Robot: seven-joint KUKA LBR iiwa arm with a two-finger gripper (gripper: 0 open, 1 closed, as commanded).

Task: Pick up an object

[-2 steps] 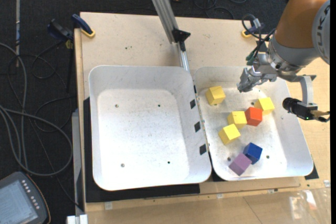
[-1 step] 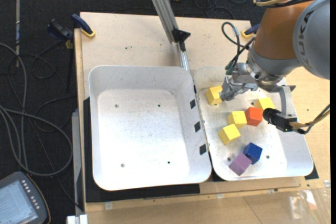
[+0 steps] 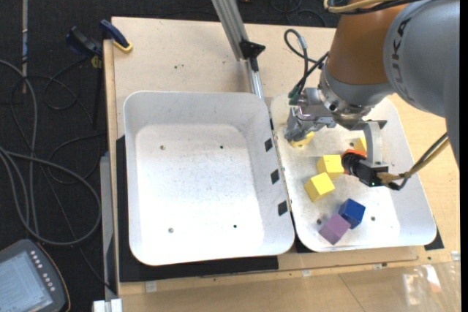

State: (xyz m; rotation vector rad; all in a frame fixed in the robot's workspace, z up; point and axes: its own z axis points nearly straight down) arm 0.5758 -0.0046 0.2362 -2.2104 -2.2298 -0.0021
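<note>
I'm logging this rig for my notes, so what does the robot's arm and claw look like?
The arm is thick, rounded and grey, with dark lettering on its side and a glossy orange band above the wrist. A yellowish cable loops over the orange part, and thin dark wires run to the wrist. The claw is small, metallic grey. A black block with a small red part hangs beside it.

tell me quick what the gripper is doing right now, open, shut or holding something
Gripper: low in the right bin, over a small yellow object; whether it grips it cannot be told.

Wooden bench (image 3: 183, 58) on dark, cable-strewn floor (image 3: 51, 150).
</note>
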